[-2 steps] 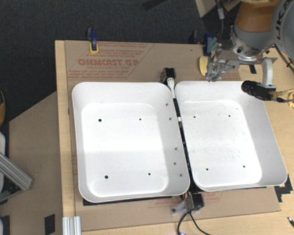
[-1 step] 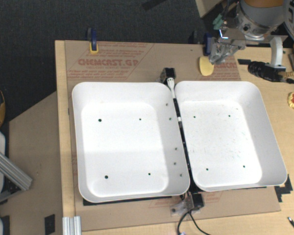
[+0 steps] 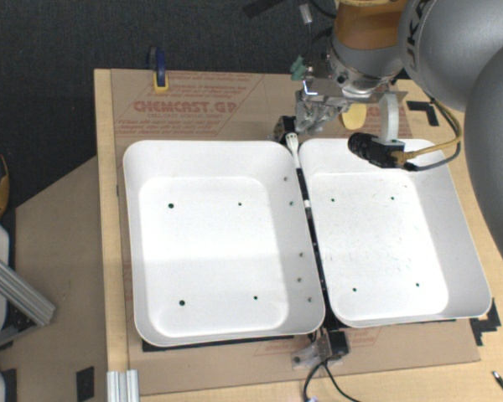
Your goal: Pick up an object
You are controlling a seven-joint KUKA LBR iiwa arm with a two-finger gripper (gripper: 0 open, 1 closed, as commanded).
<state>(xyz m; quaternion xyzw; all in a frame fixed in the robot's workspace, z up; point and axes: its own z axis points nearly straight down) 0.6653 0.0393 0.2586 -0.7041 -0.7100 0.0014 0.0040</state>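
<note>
My gripper [image 3: 350, 124] hangs under the orange-banded wrist, over the far edge of the right bin [image 3: 386, 249], close to the seam between the two bins. A small pale yellow thing [image 3: 353, 115] shows right beneath the wrist, among the gripper's metal parts; I cannot tell whether it is gripped or just lies behind. A black part with a yellow cable [image 3: 377, 151] juts out over the right bin's far rim.
The left bin [image 3: 210, 241] sits beside the right one on a brown board [image 3: 193, 99]. A blue clamp [image 3: 158, 67] stands at the board's far left edge. The big grey arm [image 3: 469, 48] fills the upper right corner.
</note>
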